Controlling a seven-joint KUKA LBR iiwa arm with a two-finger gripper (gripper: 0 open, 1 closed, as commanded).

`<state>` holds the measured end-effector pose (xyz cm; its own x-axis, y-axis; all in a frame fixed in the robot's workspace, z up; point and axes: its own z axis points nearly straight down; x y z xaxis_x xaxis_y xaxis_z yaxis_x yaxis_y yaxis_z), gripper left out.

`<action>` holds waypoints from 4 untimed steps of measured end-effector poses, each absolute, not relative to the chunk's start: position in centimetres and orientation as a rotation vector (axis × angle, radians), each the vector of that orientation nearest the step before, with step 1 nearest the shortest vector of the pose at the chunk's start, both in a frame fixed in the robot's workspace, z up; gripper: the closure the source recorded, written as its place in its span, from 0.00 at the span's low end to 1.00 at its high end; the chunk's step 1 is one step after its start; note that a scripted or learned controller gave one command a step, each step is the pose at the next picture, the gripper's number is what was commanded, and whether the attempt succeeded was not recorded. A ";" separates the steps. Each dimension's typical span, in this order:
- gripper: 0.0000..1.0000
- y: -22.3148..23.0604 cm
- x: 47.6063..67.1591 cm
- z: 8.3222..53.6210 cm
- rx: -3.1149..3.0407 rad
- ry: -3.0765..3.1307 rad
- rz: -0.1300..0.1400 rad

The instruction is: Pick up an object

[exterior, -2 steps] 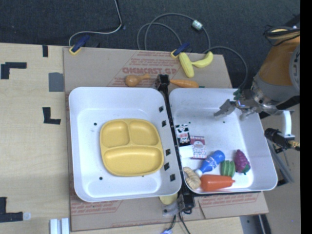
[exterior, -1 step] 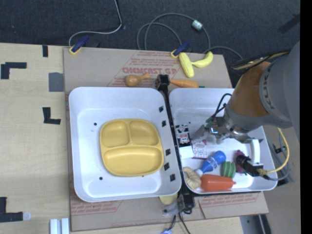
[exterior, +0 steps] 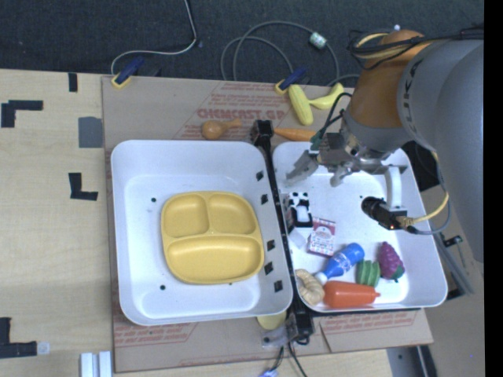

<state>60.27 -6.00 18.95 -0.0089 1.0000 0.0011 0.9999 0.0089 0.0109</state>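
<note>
My gripper [exterior: 320, 170] hovers over the far left part of the right bin [exterior: 420, 234], its two grey fingers spread open with nothing between them. Just below it lies a small black-and-white toy [exterior: 297, 208]. Further toward the front are a pink card box [exterior: 321, 236], a blue bottle [exterior: 343, 261], a green pepper [exterior: 367, 272], purple grapes [exterior: 390, 260], an orange carrot [exterior: 348, 294] and a beige piece [exterior: 309, 287]. A black part of the arm [exterior: 380, 210] hangs over the bin's middle.
The left bin [exterior: 134, 210] holds a yellow divided plate [exterior: 212, 236]. Behind the bins, on the cardboard, lie a yellow banana [exterior: 302, 102], an orange stick [exterior: 291, 133] and a brown wooden piece [exterior: 212, 129]. Cables loop at the back.
</note>
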 end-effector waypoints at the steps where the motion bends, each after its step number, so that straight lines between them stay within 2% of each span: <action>1: 0.00 -8.9 59.0 11.4 2.213 2.221 0.015; 2: 0.00 -9.9 63.1 8.6 2.212 2.222 0.008; 4: 0.00 -9.7 66.9 8.5 2.218 2.223 0.002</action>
<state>66.93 -9.73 8.51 -0.0025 1.0000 -0.0004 1.0000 0.0025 0.0018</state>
